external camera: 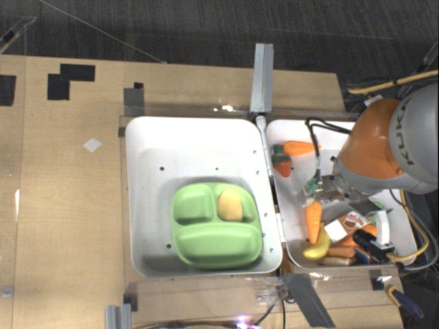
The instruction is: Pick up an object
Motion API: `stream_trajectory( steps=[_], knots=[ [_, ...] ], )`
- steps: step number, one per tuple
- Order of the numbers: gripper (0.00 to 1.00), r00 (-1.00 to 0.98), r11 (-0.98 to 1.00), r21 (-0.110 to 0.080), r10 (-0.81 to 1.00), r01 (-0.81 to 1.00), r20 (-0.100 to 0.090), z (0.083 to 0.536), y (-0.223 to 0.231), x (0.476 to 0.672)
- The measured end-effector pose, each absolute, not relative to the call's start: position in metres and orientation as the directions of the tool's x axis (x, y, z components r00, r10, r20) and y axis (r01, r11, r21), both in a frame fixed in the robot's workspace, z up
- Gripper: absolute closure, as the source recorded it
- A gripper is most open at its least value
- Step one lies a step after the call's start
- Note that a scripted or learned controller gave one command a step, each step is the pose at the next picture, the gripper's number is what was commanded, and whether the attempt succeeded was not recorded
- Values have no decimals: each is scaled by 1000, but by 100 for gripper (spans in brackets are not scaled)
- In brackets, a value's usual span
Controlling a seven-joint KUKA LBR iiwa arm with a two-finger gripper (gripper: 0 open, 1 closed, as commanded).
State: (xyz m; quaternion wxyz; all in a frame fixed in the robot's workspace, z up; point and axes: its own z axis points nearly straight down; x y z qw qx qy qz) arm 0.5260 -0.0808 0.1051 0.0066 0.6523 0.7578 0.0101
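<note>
Just under the claw [322,192], a carrot [313,221] lies lengthwise in the right bin [293,204], orange, tapered, its thick end pointing up toward the wrist. Whether the claw stands wide, narrow or closed on anything I cannot tell. The pickup looks unfinished: nothing is seen lifted. Below the carrot sits a banana [316,251]; far to the claw's left, a green tray [206,242] holds a yellow ball [231,205].
</note>
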Motion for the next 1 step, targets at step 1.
stream_trajectory(
  steps=[1],
  knots=[
    [100, -298, 298, 7, 955, 955, -3, 275, -96, 540]
  ],
)
